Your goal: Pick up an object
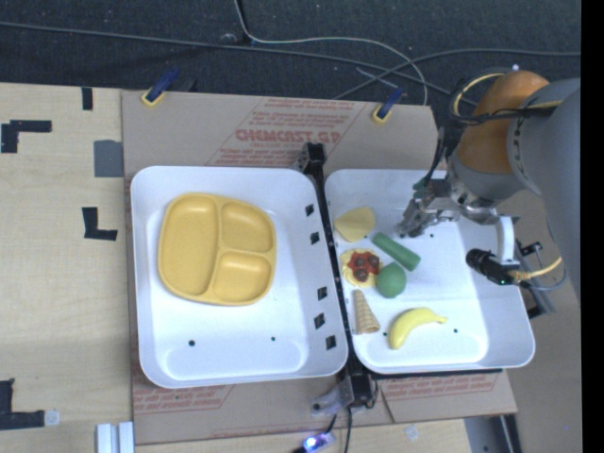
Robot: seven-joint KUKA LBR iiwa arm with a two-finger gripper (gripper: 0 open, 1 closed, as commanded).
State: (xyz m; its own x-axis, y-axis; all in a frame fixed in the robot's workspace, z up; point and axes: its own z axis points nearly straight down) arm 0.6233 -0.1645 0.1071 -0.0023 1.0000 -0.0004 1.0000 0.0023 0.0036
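Overhead, pincer (416, 217) hovered low in right bin (472, 343), upper middle; finger spread could not be told. Just below it lay green cucumber (395, 250), then green lime (391, 280), pizza slice (361, 266), ice-cream cone (364, 312), banana (413, 326). Pale yellow chip (356, 224) sat left of pincer. Left bin (226, 352) carried yellow divided plate (216, 248).

Robotics lab, white bins (160, 347) on cardboard-covered bench (283, 130), loose cables (311, 45), toy food

1 fixed camera above the bench looks down slantwise on both white bins (151, 281)
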